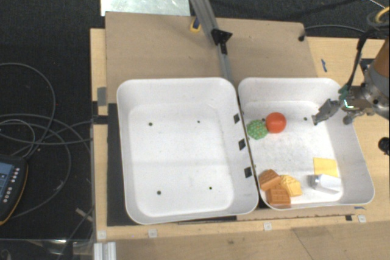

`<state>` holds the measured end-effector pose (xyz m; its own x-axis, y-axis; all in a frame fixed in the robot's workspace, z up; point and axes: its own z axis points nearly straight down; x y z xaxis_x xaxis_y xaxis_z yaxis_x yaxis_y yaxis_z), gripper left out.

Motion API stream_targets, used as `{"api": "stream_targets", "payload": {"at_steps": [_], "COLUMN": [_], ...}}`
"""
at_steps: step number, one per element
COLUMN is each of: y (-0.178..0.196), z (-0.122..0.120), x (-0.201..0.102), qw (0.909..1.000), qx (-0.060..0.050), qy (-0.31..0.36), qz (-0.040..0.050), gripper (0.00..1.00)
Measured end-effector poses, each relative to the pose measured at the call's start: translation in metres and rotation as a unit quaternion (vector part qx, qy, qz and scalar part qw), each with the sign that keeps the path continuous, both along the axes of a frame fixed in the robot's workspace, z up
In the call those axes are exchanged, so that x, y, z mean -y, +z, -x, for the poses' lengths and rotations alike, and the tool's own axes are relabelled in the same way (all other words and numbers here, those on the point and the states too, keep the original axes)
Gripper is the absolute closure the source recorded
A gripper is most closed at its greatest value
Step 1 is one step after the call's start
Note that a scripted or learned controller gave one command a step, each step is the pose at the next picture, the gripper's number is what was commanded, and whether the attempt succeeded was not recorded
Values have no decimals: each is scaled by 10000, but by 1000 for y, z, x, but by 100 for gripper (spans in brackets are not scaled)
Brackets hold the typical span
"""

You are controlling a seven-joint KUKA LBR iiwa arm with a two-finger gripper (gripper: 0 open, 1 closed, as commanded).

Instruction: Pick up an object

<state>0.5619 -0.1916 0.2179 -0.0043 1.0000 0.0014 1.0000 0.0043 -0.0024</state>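
1. In the right bin [304,97] an orange-red ball [276,122] lies near the wall shared with the other bin; it is round and smooth and looks a little glossy.
2. A green ball [257,130] with a bumpy surface touches it on the left side.
3. The gripper [323,114] hangs above the right part of the same bin, to the right of the two balls and clearly apart from them. It is dark and points to the left; whether it is released or clenched, I cannot tell from here. Nothing is seen inside it.
4. In the near part of this bin lie a flat yellow block [325,165], a small silver-grey cylinder [322,182] just below it, and some orange-brown pieces [279,186] with a waffle-like pattern, piled together by the front wall.
5. The left bin [131,94] is white, shallow, with rounded corners and a few small dark dots on its floor.
6. Both bins rest on a brown board [158,45] with a matte look.
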Motion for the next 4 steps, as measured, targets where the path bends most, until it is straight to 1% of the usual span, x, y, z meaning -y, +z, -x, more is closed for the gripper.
{"api": "stream_targets", "payload": {"at_steps": [1, 2, 3, 4], "y": [2, -53, -115, -127], "z": [-1, -10, -6, -6], "x": [0, -1, -3, -3], "qw": [10000, 10000, 10000, 10000], "qx": [19, -4, -11, 12], "qy": [2, 0, -16, -11], "qz": [6, 2, -2, 7], "gripper": [0, 0, 0, 0]}}
